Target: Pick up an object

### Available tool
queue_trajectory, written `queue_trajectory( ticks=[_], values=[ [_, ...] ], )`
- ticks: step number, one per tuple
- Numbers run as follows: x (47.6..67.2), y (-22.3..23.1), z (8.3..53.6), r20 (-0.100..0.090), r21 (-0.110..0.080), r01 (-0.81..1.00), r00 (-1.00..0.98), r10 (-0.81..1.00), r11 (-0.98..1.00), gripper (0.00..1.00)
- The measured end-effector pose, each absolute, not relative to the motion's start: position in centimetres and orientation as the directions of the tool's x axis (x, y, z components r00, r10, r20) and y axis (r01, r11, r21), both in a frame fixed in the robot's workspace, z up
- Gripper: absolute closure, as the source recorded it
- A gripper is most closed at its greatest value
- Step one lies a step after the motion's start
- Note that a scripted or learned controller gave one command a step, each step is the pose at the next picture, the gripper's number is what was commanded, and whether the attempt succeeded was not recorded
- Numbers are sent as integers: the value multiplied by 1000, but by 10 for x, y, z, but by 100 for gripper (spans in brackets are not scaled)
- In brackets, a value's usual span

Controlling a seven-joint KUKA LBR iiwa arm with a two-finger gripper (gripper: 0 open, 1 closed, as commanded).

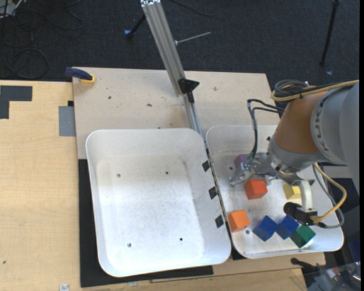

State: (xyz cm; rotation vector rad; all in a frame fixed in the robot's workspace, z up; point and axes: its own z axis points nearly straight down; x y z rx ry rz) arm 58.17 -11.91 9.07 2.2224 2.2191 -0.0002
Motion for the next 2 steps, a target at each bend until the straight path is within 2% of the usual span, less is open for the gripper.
queue_trajectory(
  ticks=[1,2],
  values=[
    [581,-120,102,1,0,1000,8,1000,-8,100],
    [578,-129,162,-1,3,1000,8,1000,-8,100]
  ],
)
